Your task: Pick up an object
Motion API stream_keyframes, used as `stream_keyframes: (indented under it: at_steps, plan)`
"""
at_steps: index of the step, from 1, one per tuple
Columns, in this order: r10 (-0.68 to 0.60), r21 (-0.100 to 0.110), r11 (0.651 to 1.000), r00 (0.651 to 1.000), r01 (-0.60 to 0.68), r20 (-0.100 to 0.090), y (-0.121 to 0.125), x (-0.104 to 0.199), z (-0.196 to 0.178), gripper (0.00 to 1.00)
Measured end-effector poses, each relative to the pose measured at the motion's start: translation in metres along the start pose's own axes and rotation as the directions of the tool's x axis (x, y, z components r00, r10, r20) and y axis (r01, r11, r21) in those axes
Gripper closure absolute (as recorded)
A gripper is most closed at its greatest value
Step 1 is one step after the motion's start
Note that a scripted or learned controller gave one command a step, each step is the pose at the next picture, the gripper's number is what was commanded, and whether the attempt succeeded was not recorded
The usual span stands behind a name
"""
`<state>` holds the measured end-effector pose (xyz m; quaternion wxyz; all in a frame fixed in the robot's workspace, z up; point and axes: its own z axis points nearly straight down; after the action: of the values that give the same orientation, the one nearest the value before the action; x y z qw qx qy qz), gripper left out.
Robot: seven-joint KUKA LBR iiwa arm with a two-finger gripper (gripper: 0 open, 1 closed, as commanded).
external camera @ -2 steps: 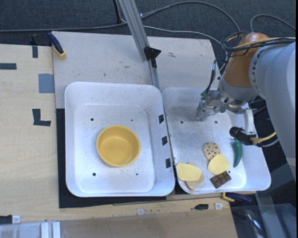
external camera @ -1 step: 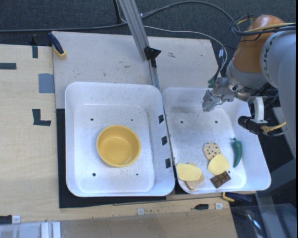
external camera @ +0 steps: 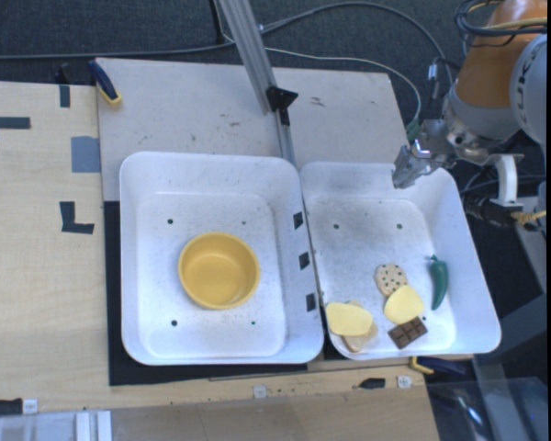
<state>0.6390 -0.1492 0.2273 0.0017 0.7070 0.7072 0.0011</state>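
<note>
From the overhead camera we see the grey arm's gripper (external camera: 410,171) at the upper right of the frame, over the far rim of the right shallow white bin (external camera: 459,246); we cannot tell how its fingers stand. Low in that bin lie a green pepper (external camera: 437,279), a round speckled cookie (external camera: 389,277), two yellow flat pieces (external camera: 404,303) and a brown chocolate block (external camera: 407,332). A yellow round bowl (external camera: 219,270) sits in the left white bin (external camera: 147,200).

Pale wooden bench (external camera: 28,274) (dark carpet (external camera: 92,12) behind)
</note>
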Motion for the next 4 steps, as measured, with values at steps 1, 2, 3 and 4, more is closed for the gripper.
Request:
stream_keyframes:
  at_steps: [1, 2, 3, 4]
  plan:
    - [0.000, 0.000, 1.000, 1.000, 0.000, 0.000, 0.001, 0.000, -0.043, 1.00]
    - [-0.003, 0.003, 1.000, 1.000, 0.003, -0.001, -0.021, 0.049, -0.047, 1.00]
    - [-0.004, 0.004, 1.000, 1.000, 0.004, -0.002, -0.036, 0.096, -0.049, 1.00]
    - [-0.004, 0.004, 1.000, 1.000, 0.004, -0.002, -0.063, 0.142, -0.044, 1.00]
